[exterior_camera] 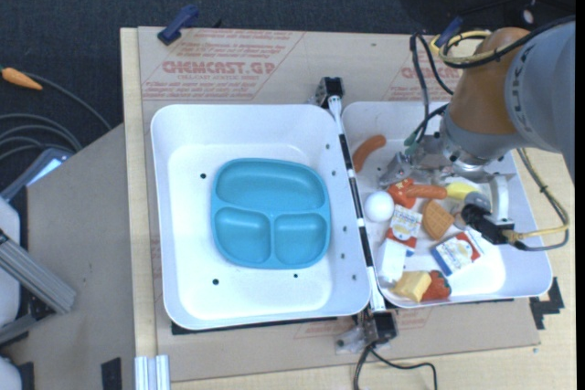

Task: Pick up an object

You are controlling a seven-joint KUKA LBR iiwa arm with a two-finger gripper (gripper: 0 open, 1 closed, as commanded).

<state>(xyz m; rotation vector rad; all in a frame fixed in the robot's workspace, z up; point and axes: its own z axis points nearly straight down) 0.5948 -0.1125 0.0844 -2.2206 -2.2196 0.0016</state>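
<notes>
So the left bin (174,224) just has a blue divided plate (271,212) sitting flat in the middle, three compartments, nothing in them. All the action is in the right bin (526,274), which is packed with toy food.

The arm (512,96) comes in from the right with its orange band up top, and the gripper (428,162) is low over the back half of the right bin, right above the pile. Honestly can't tell how wide the fingers are or whether they've got anything, that area is a dark jumble from this angle.

Stuff in the pile: a reddish sausage (368,150) near the back left corner, apart from the rest. An orange carrot-looking piece (416,193) just below the gripper, a white egg (378,206) beside the divider between the bins, a tan cracker or waffle thing (438,219), something yellow (460,192) next to it. Toward the front there's a white bottle (395,258), a small red and white carton (456,253), and a yellow cheese wedge (412,285) touching a red piece (437,289).

Both bins sit on a counter (228,64) covered in printed cardboard.
</notes>
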